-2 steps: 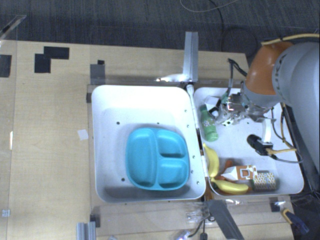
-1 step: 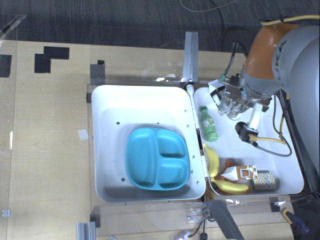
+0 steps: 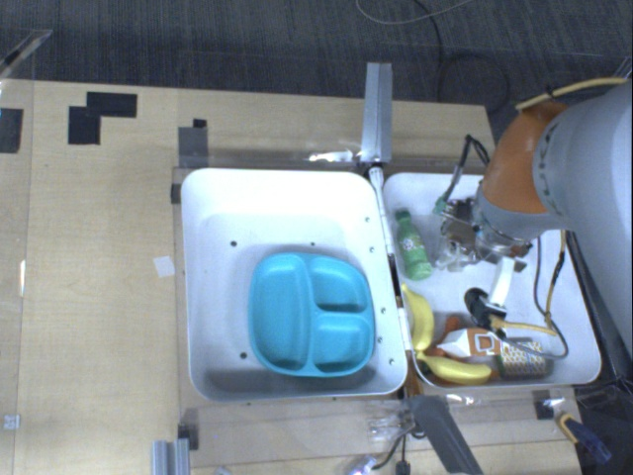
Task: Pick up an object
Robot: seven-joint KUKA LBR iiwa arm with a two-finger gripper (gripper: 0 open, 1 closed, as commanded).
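My gripper (image 3: 458, 249) hangs low in the right bin (image 3: 579, 325), in its upper half, under the grey arm with the orange band. Just left of it a green bottle (image 3: 411, 245) lies along the bin's left wall, close to the gripper but apart from it. Nearer the front lie two yellow bananas, one curved along the left wall (image 3: 421, 318) and one at the front edge (image 3: 454, 369). An orange and white packet (image 3: 474, 344) rests between them, with a speckled grey cylinder (image 3: 521, 361) to its right.
The left bin (image 3: 227, 216) holds a blue divided plate (image 3: 312, 313) in its front half. A metal post (image 3: 377, 107) stands at the back between the bins. The divider wall between the bins runs right beside the bottle.
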